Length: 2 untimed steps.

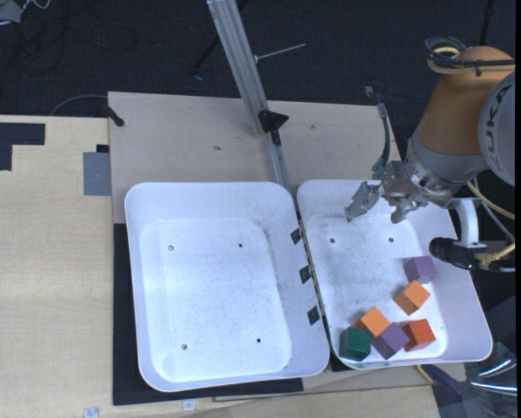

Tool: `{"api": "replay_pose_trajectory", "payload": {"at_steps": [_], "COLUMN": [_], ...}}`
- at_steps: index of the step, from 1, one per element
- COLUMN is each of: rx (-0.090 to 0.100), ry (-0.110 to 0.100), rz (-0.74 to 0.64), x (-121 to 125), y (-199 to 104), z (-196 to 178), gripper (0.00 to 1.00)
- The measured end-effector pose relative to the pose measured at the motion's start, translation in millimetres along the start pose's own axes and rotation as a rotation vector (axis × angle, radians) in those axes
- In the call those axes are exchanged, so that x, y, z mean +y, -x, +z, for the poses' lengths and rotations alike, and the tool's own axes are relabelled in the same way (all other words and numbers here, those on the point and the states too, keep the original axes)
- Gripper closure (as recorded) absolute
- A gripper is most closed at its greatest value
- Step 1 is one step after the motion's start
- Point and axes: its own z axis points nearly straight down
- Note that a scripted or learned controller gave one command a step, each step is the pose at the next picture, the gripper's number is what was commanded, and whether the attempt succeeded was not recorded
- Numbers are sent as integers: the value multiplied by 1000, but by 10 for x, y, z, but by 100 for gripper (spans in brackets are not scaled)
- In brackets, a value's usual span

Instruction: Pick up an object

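Several small blocks lie in the right bin, toward its near right corner: a purple block, an orange block, another orange block, a red-orange block, a purple block and a dark green block. My gripper hangs over the far part of the right bin, well back from the blocks. Its two grey fingers are spread apart, open, with nothing between them.
The left bin sits beside the right one, joined by black clips. A slanted aluminium rail rises behind the bins. A black cable and connector hang from the wrist over the right bin's right rim.
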Motion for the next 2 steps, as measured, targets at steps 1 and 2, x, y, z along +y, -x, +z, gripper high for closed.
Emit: {"api": "replay_pose_trajectory", "payload": {"at_steps": [1,2], "rx": [-3,-9], "ry": [-5,21], "rz": [4,-7], "x": [-351,-609], "y": [923,1023], "z": [368,964], "gripper": [0,0]}}
